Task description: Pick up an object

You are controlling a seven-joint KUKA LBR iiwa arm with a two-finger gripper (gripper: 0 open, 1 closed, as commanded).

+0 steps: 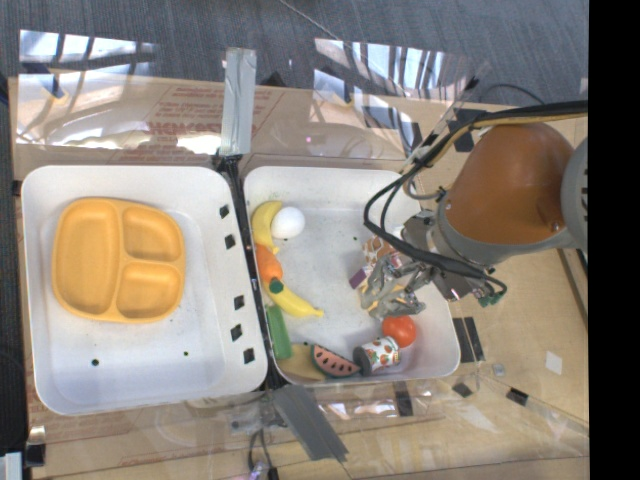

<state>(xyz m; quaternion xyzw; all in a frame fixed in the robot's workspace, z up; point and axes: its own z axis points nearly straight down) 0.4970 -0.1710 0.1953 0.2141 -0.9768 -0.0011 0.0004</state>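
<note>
My gripper [392, 286] hangs low over the right side of the right bin [330, 193], under the orange wrist band. Its metal fingers sit among a small purple-and-white item [372, 260], and I cannot tell whether anything is between them. Just below the gripper lie a red tomato [400, 330] and a small printed can [378, 354]. Along the bin's left wall are a white egg [288, 223], a yellow banana [290, 300], an orange carrot [268, 265], a green vegetable [278, 333] and a watermelon slice [335, 361].
The left bin [60, 368] holds a yellow divided plate [118, 259]. Black cables loop from the wrist over the right bin's far right corner. Grey tape strips lie at the bins' top and bottom seams.
</note>
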